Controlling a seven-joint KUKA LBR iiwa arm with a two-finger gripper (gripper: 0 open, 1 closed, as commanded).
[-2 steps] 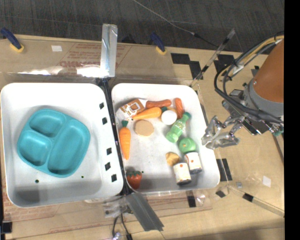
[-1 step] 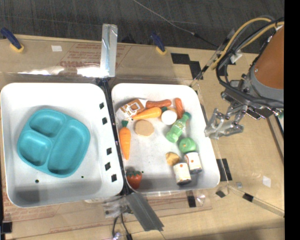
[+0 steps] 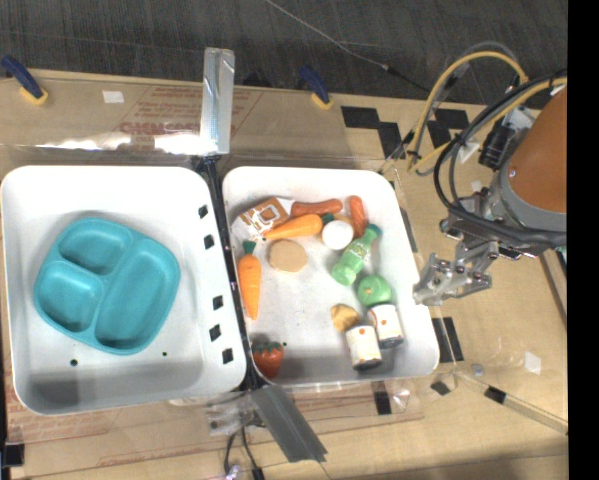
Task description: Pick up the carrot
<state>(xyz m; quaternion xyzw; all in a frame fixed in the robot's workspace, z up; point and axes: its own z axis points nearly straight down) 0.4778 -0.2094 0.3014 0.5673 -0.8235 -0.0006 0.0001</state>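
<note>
2 orange, tapered pieces in the right bin (image 3: pixel 404 218) could pass for the carrot. The clearer one, the carrot (image 3: pixel 249 282), has a green top and lies against the bin's left wall, long axis running near to far in the view, green end toward the far side, tip toward a strawberry (image 3: pixel 267 358) in the near-left corner. A second orange piece (image 3: pixel 297 227) lies crosswise near the far wall, beside a packet (image 3: pixel 260 215) and a tan disc (image 3: pixel 289 256).

Gripper (image 3: pixel 447 278) hangs outside the bin, just past its right wall, over the bench. Nothing sits between the fingers; whether they are spread or pressed together cannot be told at this slant.

Carrot lies to the gripper's left in the view, across the full width of the bin. Between them: green bottle (image 3: pixel 353 256), green pepper-like piece (image 3: pixel 373 290), 2 small cans (image 3: pixel 374 334).

Judgement: the reach must cross the right wall and that clutter, with the fingers closing across the carrot's short width. The wall touching it leaves little room on that side.

Left bin holds a teal divided plate (image 3: pixel 104 283).
</note>
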